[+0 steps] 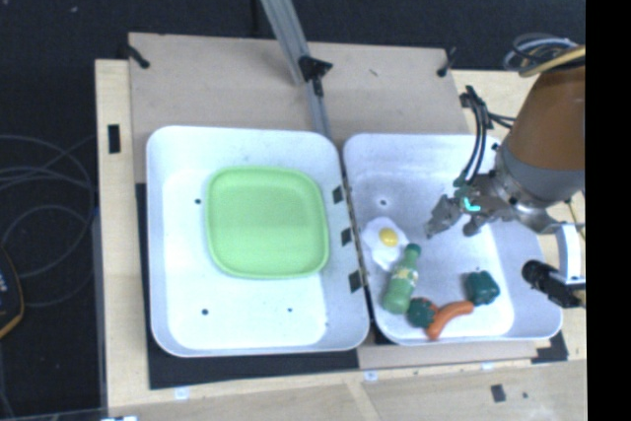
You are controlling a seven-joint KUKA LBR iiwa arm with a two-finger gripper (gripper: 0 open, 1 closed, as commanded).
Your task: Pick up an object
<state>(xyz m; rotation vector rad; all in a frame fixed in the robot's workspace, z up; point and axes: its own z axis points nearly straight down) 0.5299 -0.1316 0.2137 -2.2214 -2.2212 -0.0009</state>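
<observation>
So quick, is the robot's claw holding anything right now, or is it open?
Gripper: over the right bin, above and to the right of the fried egg toy. It holds nothing that can be seen; open or closed cannot be told.

- My two-finger gripper (452, 214) hangs over the right shallow white bin (394, 163), nothing between its fingers.
- Below it lie a white fried-egg toy with a yellow yolk (384, 238), a green plastic bottle (401, 283), an orange carrot-shaped toy (450, 315) and a dark green block (482, 287).
- The left white bin (177, 212) holds a square pale green plate (266, 222).
</observation>
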